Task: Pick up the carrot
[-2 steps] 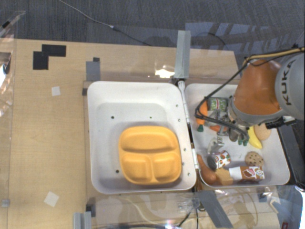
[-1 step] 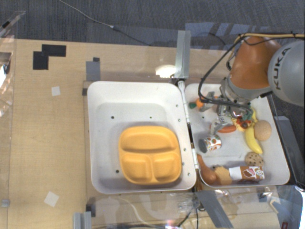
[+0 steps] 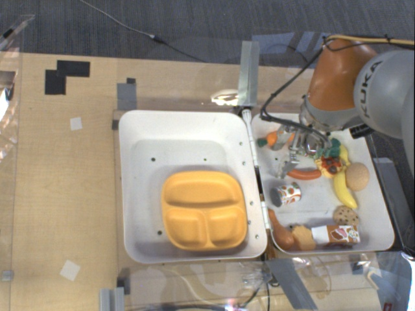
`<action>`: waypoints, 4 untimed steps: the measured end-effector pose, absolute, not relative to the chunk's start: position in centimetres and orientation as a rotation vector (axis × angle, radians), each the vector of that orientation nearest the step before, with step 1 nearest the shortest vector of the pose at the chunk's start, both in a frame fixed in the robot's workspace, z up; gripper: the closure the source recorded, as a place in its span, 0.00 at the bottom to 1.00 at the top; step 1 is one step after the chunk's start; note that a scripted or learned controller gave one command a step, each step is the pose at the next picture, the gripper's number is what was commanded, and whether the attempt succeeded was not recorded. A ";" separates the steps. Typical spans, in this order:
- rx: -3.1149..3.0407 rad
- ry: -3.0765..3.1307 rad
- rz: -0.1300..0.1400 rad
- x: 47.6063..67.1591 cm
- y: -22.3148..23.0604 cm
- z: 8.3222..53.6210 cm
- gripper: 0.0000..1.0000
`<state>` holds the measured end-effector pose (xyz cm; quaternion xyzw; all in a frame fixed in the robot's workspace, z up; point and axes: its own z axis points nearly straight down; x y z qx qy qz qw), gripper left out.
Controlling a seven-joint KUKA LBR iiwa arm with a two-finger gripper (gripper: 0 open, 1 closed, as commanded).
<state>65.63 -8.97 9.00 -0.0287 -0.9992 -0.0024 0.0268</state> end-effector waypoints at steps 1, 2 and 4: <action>-0.083 -3.082 -0.012 65.6 -8.8 10.0 1.00; 0.064 -3.169 0.000 65.5 -4.2 23.8 1.00; -0.660 -3.085 -0.006 64.2 4.9 24.7 1.00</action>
